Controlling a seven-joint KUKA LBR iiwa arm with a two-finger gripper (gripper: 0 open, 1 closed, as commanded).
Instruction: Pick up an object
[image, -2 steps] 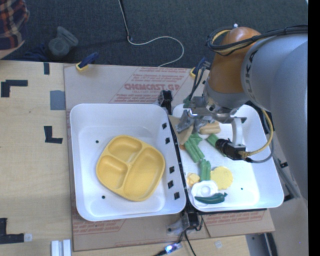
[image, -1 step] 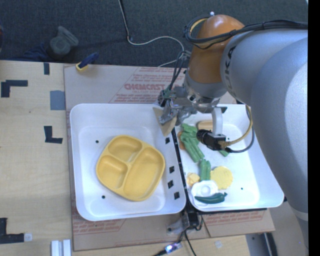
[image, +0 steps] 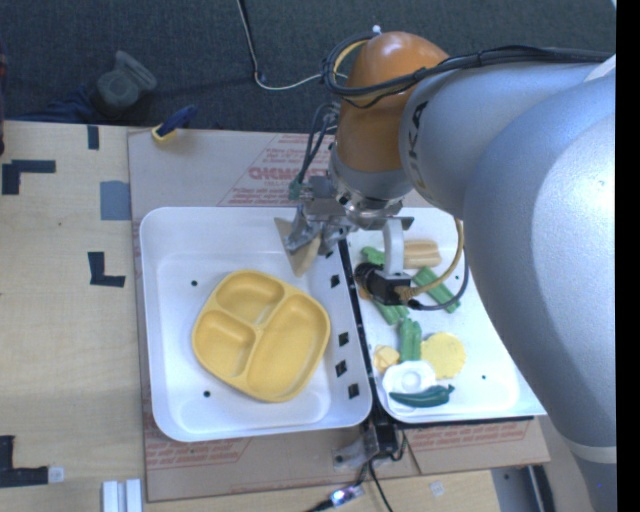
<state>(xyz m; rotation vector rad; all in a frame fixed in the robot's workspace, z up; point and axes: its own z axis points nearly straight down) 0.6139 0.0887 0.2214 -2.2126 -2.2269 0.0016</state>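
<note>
Tan wedge-shaped object (image: 303, 258) sits in the left bin (image: 165, 300) just above the yellow divided plate (image: 262, 335), gripper (image: 312, 235) right over it, finger state can't tell.

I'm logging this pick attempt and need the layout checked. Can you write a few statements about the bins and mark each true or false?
1. The yellow divided plastic plate lies in the left white bin. True.
2. The plate has a single undivided well. False: it has three compartments.
3. The small toy foods lie in the right white bin. True.
4. The gripper hangs over the right bin's near edge. False: it is at the left bin's far right corner, beyond the plate.
</note>
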